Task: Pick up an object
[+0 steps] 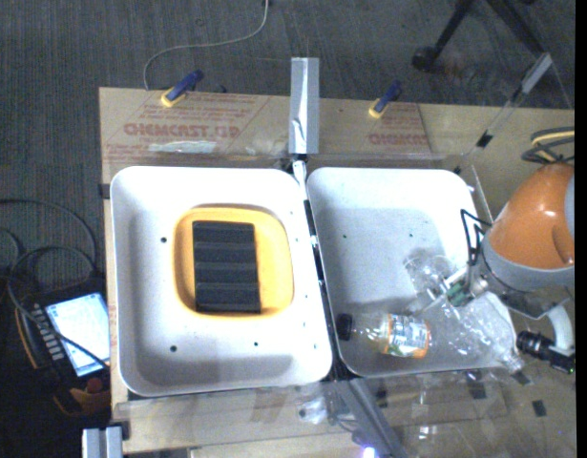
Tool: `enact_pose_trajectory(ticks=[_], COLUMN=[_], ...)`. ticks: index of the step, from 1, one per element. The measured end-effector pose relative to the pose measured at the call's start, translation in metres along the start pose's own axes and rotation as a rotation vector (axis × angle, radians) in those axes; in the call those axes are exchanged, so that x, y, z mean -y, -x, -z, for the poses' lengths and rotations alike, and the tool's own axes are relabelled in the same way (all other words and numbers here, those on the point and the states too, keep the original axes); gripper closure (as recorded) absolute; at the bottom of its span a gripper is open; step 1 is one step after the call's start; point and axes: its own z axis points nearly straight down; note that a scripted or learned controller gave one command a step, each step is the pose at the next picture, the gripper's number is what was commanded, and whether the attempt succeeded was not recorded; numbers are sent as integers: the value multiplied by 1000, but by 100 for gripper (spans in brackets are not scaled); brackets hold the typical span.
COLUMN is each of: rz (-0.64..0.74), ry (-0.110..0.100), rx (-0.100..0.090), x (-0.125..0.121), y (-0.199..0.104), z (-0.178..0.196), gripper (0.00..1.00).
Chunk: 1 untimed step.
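Grey carpet all round, cardboard-topped worktop carrying two white bins side by side.
Left bin has a yellow tray with black ribbed block sitting flat in the middle, well out of reach for now. Right bin holds a clear plastic bottle lying on its side at the near edge, probably rolled into the low corner, plus crumpled clear plastic beside it. The arm hangs over that corner; jaws are lost in the plastic clutter, so can't tell if they're spread or pinching. Bottle looks just left of the wrist.
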Motion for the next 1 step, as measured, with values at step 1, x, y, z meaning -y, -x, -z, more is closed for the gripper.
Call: enact_pose_trajectory(ticks=[1], rz=[-218], ry=[-24], rx=[-19], x=[-49], y=[40], z=[18], gripper=[0])
